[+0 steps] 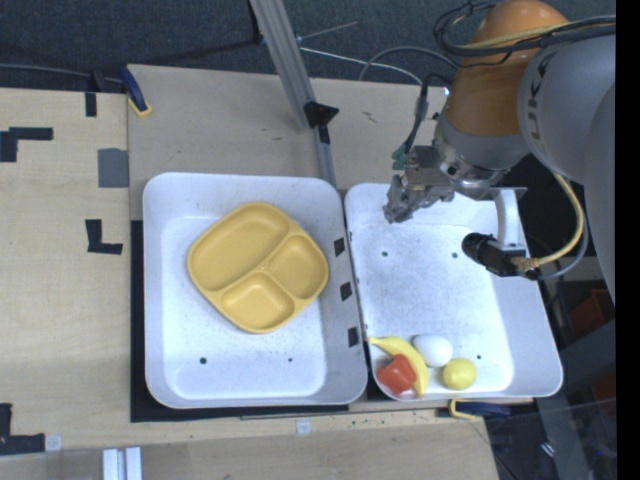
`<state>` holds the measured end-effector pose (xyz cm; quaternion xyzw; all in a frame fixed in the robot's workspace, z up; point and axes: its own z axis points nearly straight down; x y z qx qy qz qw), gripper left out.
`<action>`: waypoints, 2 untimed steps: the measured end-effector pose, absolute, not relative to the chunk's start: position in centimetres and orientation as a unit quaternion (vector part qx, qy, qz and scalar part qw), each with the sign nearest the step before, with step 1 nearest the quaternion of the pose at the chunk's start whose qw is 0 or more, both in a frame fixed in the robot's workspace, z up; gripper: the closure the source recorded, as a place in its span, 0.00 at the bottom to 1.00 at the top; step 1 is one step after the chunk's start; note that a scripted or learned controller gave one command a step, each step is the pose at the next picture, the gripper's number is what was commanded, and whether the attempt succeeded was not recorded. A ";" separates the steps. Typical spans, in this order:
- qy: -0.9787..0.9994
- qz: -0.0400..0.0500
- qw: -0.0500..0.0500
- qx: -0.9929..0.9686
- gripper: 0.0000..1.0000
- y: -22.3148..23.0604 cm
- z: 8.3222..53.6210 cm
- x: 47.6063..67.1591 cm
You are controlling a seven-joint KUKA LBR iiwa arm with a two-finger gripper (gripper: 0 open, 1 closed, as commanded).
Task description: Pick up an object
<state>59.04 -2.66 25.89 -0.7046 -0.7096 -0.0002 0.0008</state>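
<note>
Yellow plastic catches the eye first — a divided plate (258,266) with three shallow compartments and rounded corners lies tilted in the left bin (160,298), near the middle of the frame. Both bins are smooth white trays with low, curved walls; the right bin (530,318) has a floor peppered with fine dark specks.

The small things I could lift are bunched in the lower corner of that right bin, toward the bottom of the frame: a curved yellow banana (408,352), a red, rounded piece (397,373) tucked against it, a glossy white egg shape (433,349) just beside them, and a small yellow ball-like fruit (459,373) next to the egg.

My gripper (400,206) hangs over the upper left corner of the right bin, well apart from that cluster. It is dark grey metal, blocky, with cables looping above; I cannot tell whether it is spread or closed, and I see nothing in it. Behind it my wrist swells into a smooth orange band and a matte grey shell in the upper right. The bench (60,298) is pale wood-toned board with dark tape marks.
</note>
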 end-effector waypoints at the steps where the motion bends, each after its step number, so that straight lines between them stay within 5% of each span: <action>1: -0.709 0.000 0.001 -0.705 1.00 2.5 24.5 61.9; 2: -0.709 -0.001 0.000 -0.705 1.00 7.4 24.8 64.2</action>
